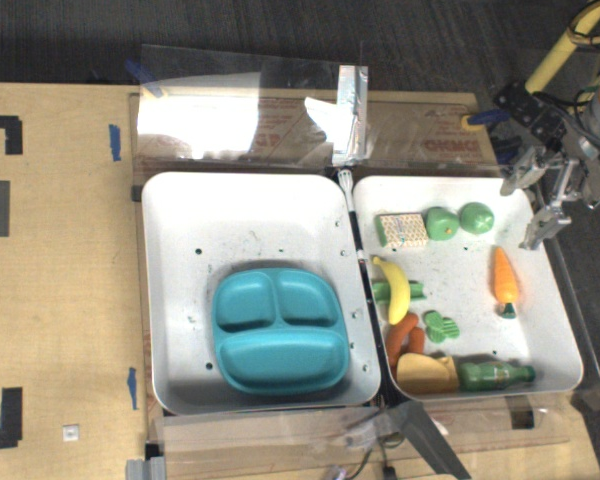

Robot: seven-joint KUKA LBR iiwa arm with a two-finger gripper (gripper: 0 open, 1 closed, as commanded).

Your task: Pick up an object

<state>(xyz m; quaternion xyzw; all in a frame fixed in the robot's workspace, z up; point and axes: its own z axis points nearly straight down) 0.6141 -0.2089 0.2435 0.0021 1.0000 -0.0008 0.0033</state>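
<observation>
Faint reddish print on the cardboard (pixel 435 140) is unreadable.

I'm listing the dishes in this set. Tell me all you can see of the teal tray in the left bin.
The teal tray is a rounded rectangle that looks like matte plastic, split into three compartments: two small ones at the far side and one wide one nearest the camera. It lies flat on the floor of the left bin, toward its near edge, with nothing in it and nothing touching it.

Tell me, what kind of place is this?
Probably a robotics lab bench set up for grasping tests. A robot gripper hangs at the edge of two white bins; one holds toy food like a banana and carrot, the other a teal divided tray.
</observation>
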